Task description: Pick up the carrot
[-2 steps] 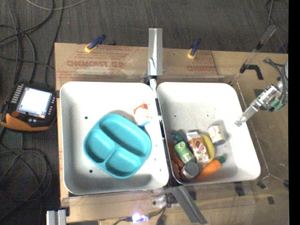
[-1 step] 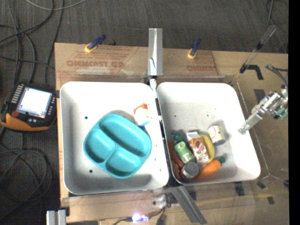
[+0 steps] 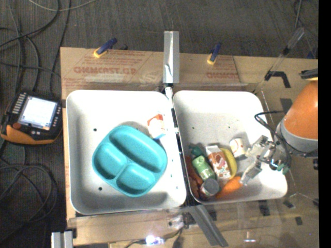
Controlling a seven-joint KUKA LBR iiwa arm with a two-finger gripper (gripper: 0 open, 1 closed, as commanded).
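Carrot [image 3: 231,186] at the right bin's [image 3: 217,105] front edge, wedged beside a bottle [image 3: 202,167] and carton [image 3: 219,161]. My gripper [image 3: 257,164] hangs just to its right, fingers apart, nothing between them. Approach step, I judge. Next: shift left, drop over the carrot, then close without catching the carton.

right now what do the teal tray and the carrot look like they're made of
Teal tray: looks like moulded plastic, with a smooth, slightly glossy, even colour and rounded divided compartments. Carrot: probably a plastic toy, judging by its uniform bright orange and smooth surface, though it is small and partly hidden, so real or rubber can't be ruled out.
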